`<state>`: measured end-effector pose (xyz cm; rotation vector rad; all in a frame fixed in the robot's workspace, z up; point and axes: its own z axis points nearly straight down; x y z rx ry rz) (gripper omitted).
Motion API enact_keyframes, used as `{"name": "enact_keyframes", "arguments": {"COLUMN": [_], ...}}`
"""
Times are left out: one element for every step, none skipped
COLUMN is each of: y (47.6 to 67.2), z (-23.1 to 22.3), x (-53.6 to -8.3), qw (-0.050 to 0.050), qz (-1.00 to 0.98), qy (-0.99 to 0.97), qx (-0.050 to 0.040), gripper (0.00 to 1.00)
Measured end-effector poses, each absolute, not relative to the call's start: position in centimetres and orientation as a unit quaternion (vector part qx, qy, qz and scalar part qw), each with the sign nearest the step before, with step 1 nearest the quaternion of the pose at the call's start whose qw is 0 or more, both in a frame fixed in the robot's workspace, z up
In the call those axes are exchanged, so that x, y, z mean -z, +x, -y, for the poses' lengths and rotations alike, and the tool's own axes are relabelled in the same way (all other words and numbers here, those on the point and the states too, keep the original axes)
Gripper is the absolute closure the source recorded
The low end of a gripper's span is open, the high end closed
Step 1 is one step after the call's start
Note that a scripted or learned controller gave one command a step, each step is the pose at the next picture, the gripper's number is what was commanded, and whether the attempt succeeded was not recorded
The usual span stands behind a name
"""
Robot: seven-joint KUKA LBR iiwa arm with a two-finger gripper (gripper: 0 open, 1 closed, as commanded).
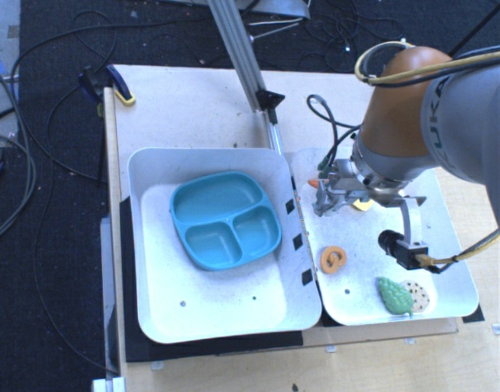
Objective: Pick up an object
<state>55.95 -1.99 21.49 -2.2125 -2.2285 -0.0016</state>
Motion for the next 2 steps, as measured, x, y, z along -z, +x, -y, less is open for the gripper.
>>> {"name": "enact_keyframes", "arguments": {"y": [55.8,56.6], "z": [-4.4,-9.8], "x": [-22.3,-24.0], "qw": [0.001,0.000], "qz": [0.710,0.710], "qy": [-0.704,-0.704], "qx": [0.0011,0.0016], "gripper": [1.00,1.00]}}
